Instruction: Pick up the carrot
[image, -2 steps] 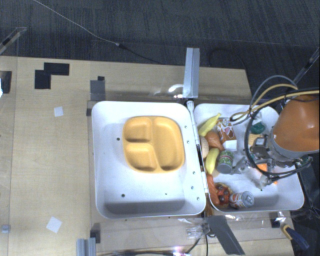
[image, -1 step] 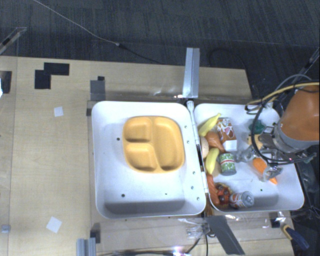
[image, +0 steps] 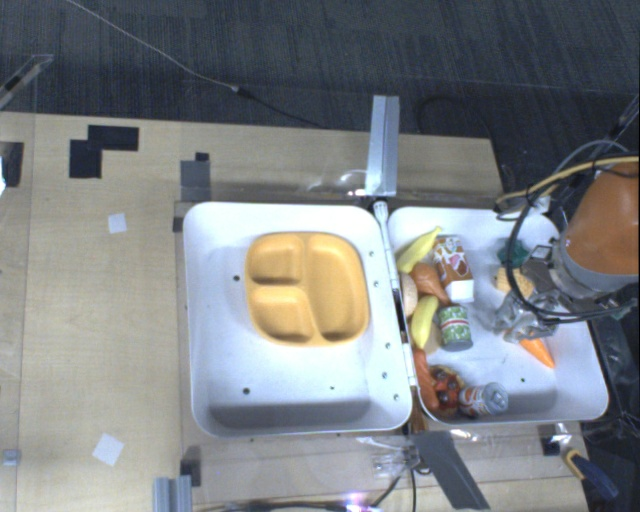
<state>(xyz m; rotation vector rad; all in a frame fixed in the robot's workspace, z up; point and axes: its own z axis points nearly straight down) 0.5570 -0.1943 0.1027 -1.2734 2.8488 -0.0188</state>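
Observation:
The carrot (image: 540, 351) is a small orange wedge lying on the floor of the right bin (image: 580, 395), near its right side. My gripper (image: 517, 325) hangs low over that bin just left of and above the carrot, close to its blunt end. The arm's orange band (image: 606, 225) and cables hide the bin's upper right corner. Whether the gripper touches the carrot is unclear from this angle.
The right bin's left half is crowded: two bananas (image: 418, 248), a red-labelled bottle (image: 452, 258), a green can (image: 455, 327), a lying can (image: 484, 400) and red-orange toy food (image: 438, 385). The left bin (image: 210, 300) holds a yellow divided tray (image: 305, 287).

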